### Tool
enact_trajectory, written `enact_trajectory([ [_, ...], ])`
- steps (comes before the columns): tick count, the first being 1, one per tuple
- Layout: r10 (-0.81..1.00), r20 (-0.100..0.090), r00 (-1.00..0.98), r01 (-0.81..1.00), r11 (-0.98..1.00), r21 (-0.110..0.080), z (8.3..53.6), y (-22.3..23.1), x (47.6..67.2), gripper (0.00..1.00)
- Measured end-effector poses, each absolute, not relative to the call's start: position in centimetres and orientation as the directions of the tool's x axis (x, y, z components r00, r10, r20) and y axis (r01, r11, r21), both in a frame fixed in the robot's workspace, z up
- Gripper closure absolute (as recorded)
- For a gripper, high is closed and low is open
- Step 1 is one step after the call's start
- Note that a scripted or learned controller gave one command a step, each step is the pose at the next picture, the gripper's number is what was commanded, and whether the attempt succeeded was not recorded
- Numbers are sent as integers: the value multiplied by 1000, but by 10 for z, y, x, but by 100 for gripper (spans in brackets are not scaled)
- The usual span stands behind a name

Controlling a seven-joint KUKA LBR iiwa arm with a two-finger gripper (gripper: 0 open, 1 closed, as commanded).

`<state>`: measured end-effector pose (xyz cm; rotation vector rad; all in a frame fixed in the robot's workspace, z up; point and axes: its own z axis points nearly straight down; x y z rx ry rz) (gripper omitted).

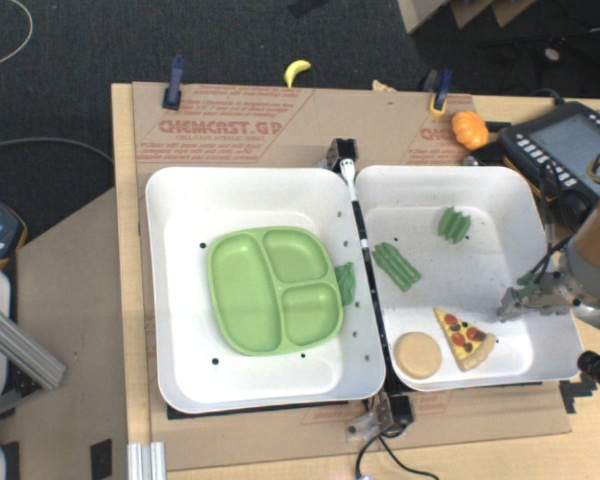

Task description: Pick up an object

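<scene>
In the right bin (510, 193) lie a pizza slice (465, 337), a round tan cookie (417, 354), a long green ridged piece (395, 265) and a smaller green piece (454, 225). My gripper (528, 301) reaches in from the right edge, low over the right bin's right side, just right of the pizza slice. I see nothing between its fingers. The left bin (180, 218) holds a green divided plate (274, 289), with a small green piece (345, 281) beside it.
Behind the bins on the cardboard sit a yellow banana (296, 70) and an orange fruit (469, 129). Blue clamps (173, 83) hold the board's far edge. A black pendant (555, 148) lies at the far right.
</scene>
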<state>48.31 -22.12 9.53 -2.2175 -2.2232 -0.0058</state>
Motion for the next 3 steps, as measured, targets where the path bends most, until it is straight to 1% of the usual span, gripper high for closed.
enact_trajectory([
  [1,1000,-3,1,1000,-1,4,118,-225,480,100],
  [2,1000,1,-5,1000,5,2,90,-143,481,100],
  [3,1000,-5,4,1000,-4,4,117,-192,479,100],
])
